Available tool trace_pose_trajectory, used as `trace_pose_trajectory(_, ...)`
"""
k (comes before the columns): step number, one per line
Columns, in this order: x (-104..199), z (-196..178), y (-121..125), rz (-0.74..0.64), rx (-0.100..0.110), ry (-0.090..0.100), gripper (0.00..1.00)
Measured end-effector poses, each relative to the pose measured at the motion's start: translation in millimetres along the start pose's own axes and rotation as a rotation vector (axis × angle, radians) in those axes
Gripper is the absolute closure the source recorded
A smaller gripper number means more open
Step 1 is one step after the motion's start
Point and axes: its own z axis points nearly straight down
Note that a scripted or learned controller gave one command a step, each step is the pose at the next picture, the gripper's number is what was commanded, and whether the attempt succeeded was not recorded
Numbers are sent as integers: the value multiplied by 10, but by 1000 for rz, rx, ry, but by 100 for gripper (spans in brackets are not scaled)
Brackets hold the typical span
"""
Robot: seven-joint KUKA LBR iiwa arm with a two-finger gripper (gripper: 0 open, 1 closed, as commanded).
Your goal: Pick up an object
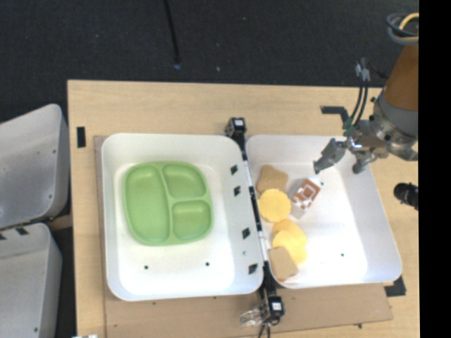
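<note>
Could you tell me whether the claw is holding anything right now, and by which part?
Nothing is held: the claw hangs open above the right bin.

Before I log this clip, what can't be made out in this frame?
- Arm: cut off by the frame's right side.
- Small clear packet: too small to identify its contents.
- Tan piece: partly under a yellow disc.
- Gripper: too blurred to judge.

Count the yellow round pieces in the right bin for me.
2. One yellow disc lies near the divider, beside the small clear packet. The other yellow disc lies below it, against a tan piece; none looks hidden.
</note>
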Motion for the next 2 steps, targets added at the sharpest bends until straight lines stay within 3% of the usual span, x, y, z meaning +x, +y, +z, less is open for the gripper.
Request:
trace_pose_trajectory(1, 4, -67, 18, -2, -12, -1, 0)
trace_pose_trajectory(2, -95, 511, -14, -1, -7, -2, 0)
